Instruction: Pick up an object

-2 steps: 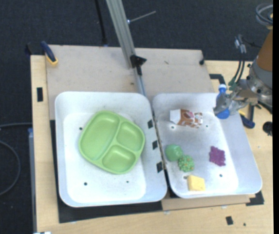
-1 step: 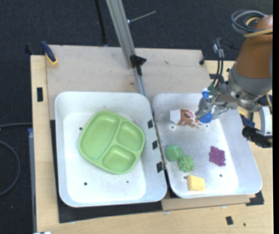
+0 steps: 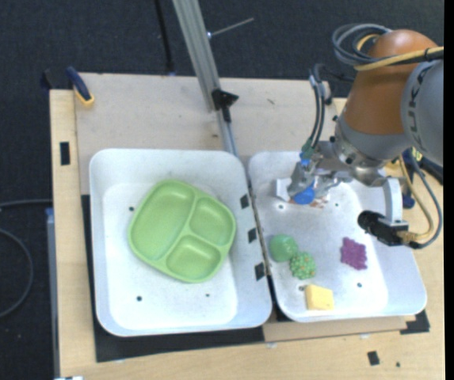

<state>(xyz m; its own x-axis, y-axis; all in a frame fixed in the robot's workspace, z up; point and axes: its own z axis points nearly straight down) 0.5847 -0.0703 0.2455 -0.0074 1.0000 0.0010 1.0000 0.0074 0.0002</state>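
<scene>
- Camera view: a worktop (image 3: 147,109) is seen carrying two white bins side by side. A green divided plate (image 3: 183,229) lies in the left bin (image 3: 116,180).
- In the right bin (image 3: 405,287), five small things are scattered: a blue piece (image 3: 305,197) at the far left, a green lump (image 3: 284,248) and a speckled green ball (image 3: 303,265) close together by the left wall, a yellow block (image 3: 318,297) at the near edge, and a purple piece (image 3: 354,252) towards the right.
- The gripper (image 3: 306,185) is lowered into the far part of the right bin, just above or touching the blue piece. Whether it is open or closed cannot be told.
- Nothing is seen lifted clear of the bin floor, so the pick is judged not yet done. A grasp and a lift are left.
- The blue piece is judged the likely target. It looks small and low, with a reddish trace beside it, and is partly hidden by the gripper, so its shape cannot be made out.
</scene>
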